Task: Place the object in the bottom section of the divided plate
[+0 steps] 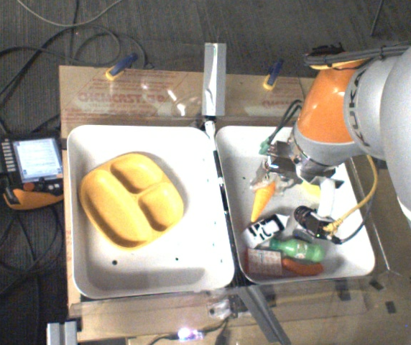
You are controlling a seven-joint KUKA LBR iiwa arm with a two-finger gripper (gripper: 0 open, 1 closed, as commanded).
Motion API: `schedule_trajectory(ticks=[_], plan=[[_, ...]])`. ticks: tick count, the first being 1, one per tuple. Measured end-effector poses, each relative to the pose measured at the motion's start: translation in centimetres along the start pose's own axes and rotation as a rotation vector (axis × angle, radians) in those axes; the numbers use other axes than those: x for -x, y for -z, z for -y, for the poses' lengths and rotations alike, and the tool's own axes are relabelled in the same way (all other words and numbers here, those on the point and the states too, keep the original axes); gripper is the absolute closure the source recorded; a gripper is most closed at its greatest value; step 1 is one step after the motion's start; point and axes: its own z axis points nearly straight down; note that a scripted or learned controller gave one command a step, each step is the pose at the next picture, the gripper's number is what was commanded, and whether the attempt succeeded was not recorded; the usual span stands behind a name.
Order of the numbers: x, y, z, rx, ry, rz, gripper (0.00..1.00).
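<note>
Dark carpet strewn with cables surrounds the table. I judge the orange cone-shaped carrot toy (261, 198) is my target; it lies in the right white bin (367, 261), touching the jaws (276, 180), whose state I cannot tell. I'd lift straight up, then cross to the yellow divided plastic plate (131, 198) in the left bin (90, 279).

Place: a robotics lab.
Floor: dark carpet strewn with loose cables (47, 20).
Bench: two white bins (83, 264) on a clamped board (148, 95).
Equipment: KUKA arm (349, 106); teach pendant (29, 165) at the left.
</note>
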Motion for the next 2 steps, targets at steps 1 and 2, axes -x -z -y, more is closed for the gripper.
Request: schedule_trajectory(ticks=[1, 2], plan=[[-4.6, 8.6, 2.8, 0.002, 0.235, 0.003, 1.00], [-12.0, 4.5, 0.9, 0.001, 0.288, 0.005, 1.00]])
